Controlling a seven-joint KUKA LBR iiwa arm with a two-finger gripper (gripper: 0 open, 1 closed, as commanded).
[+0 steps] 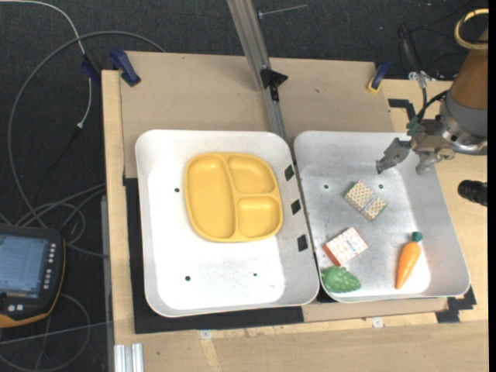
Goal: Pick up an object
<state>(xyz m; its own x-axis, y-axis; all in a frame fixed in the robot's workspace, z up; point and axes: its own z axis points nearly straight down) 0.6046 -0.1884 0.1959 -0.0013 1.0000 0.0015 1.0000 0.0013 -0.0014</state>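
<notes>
We see the pincer [408, 158] spread wide and holding nothing over the right bin [442, 231], above a patterned block [365, 200]; a small box [346, 246], carrot [408, 260] and green toy [341, 280] lie nearer.

The arm [471, 91] is cut off by the right edge. The tablet [27, 273] is clipped at the left edge. The print on the patterned box [365, 200] cannot be read.

Dark carpet floor [46, 91], cables trailing; plywood worktop [201, 91], blue clamps at far corners; metal post [252, 37] at far edge.
</notes>
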